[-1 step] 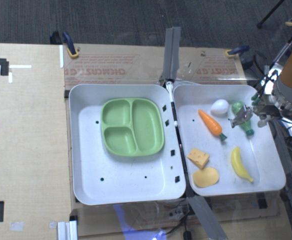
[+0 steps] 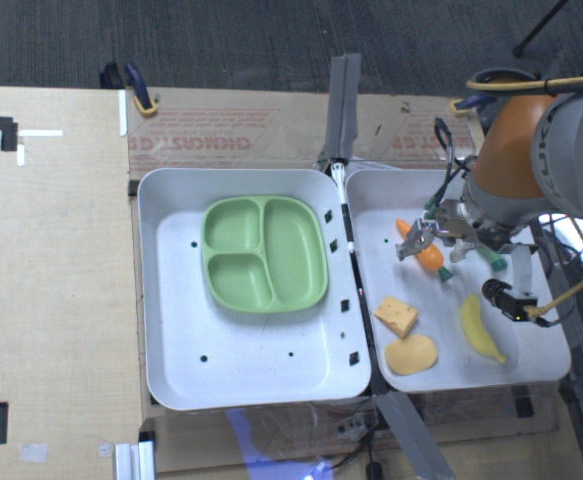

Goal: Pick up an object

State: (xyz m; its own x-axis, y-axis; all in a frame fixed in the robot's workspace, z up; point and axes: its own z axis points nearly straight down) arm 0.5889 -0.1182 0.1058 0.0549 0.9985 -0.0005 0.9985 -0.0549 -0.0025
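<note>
my fingers (image 2: 418, 240) hang down over the orange piece (image 2: 430, 259), whether clamped on it i cannot tell, so the pick looks unfinished, lift remaining.

red print on cardboard strip (image 2: 233, 140) (mirrored, illegible)

You had two white bins side by side on a pale wood bench (image 2: 51, 298), left bin (image 2: 171, 368) touching right bin (image 2: 373, 208). A green three-compartment plate (image 2: 266, 255) lay flat in the left bin, toward its far side. A grey bar (image 2: 343, 108) stood behind the seam between them. There was a printed cardboard strip (image 2: 231, 133) behind the bins, a blue-yellow clamp (image 2: 141, 93) at its left end, and dark carpet (image 2: 221, 18) beyond.
</note>
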